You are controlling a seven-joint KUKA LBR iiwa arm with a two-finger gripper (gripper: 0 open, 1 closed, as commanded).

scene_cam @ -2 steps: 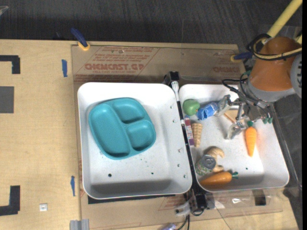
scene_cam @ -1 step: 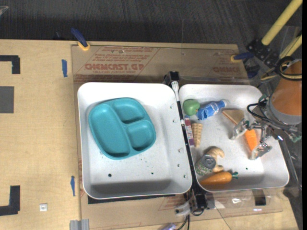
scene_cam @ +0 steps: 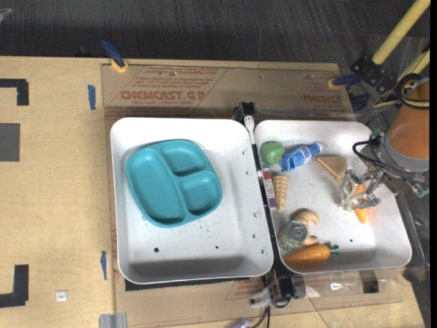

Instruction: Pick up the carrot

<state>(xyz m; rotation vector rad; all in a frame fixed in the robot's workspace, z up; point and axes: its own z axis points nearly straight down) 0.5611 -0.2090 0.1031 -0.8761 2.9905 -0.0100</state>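
Observation:
The carrot (scene_cam: pixel 309 253), orange with a green stub at its right end, lies on its side near the front wall of the right bin (scene_cam: pixel 389 241). My gripper (scene_cam: pixel 357 197) hangs over the right part of that bin, up and to the right of the carrot and well apart from it. A small orange piece (scene_cam: pixel 360 216) shows just below the gripper's tip. I cannot tell what that piece is or whether it touches the gripper.
A tin can (scene_cam: pixel 292 235) and a tan shell-shaped piece (scene_cam: pixel 305 217) sit just above the carrot. Farther back are a green ball (scene_cam: pixel 272 152), a blue bottle (scene_cam: pixel 300 156), a tan wedge (scene_cam: pixel 332 166) and a cone (scene_cam: pixel 280 183). The left bin (scene_cam: pixel 136 251) holds a teal divided plate (scene_cam: pixel 174 180).

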